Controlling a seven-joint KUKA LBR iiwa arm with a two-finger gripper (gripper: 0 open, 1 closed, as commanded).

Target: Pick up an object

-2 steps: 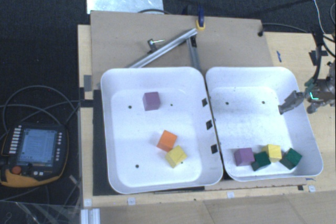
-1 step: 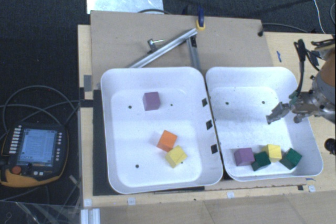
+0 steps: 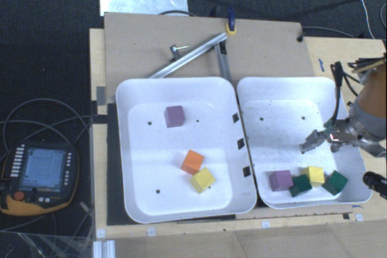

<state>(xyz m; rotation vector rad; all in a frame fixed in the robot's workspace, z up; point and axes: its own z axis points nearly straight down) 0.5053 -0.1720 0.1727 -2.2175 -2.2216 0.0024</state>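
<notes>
Down front, matte blocky cubes are sitting in the glossy white bins: purple cube [image 3: 280, 179], two dark green ones and a yellow in the right bin [image 3: 284, 90]. Further back, the tool [image 3: 322, 141] is hovering over it, fingers spread, gripping nothing.

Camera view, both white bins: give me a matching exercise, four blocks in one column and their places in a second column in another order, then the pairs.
Things:
1. purple wooden cube in the left bin
2. orange wooden cube
3. purple wooden cube in the right bin
4. small yellow cube in the right bin

Places:
A. between two dark green blocks
B. alone in the far half of its bin
C. leftmost in the row along the near wall
D. just beyond a yellow cube in the left bin

Pairs: 1-B, 2-D, 3-C, 4-A
</notes>
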